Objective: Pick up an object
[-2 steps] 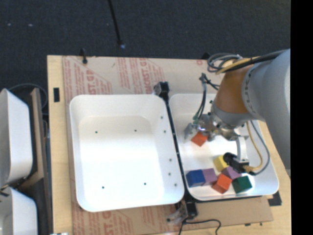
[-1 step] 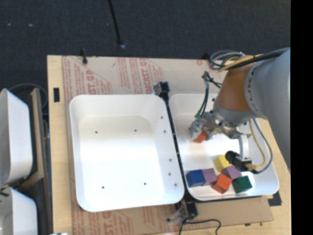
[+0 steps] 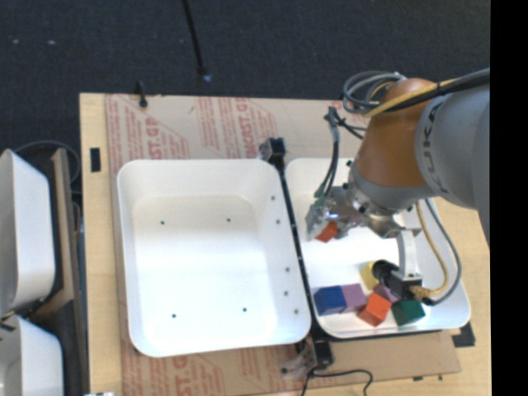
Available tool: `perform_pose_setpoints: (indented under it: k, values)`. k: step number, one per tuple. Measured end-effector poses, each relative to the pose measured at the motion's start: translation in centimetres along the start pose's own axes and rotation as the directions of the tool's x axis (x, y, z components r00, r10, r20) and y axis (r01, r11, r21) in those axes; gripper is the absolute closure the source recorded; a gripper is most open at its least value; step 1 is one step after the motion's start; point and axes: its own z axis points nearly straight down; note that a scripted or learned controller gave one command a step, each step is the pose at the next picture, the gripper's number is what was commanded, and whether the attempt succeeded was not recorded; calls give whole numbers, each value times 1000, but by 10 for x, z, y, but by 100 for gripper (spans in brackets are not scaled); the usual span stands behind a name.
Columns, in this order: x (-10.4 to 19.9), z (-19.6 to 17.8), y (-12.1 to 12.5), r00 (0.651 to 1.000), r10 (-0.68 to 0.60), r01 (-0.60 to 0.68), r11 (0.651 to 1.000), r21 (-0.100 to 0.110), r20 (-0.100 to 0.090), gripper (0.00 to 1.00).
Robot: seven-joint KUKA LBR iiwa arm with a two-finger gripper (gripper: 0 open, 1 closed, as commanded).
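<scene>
Objects for your pick lie in the right bin (image 3: pixel 330 324): a blue block (image 3: pixel 330 299), purple block (image 3: pixel 354 295), orange block (image 3: pixel 375 308) and green block (image 3: pixel 407 311) cluster at its near edge. Your gripper (image 3: pixel 328 225) hangs farther back, jaws closed on a small red-orange piece (image 3: pixel 327 233). Left bin (image 3: pixel 136 221) sits alongside on the tabletop (image 3: pixel 99 238).

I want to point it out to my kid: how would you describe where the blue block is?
Find the right-hand white bin, under the grey and orange arm. A huddle of small blocks sits along its near edge. The blue block is the leftmost, beside a purple block, nearest the wall between the bins.
</scene>
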Motion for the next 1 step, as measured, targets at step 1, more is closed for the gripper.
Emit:
perform_pose_setpoints:
  k: [1]
  values:
    - [50, 5, 23, 1000, 2, -2, 1000, 8, 2, 100]
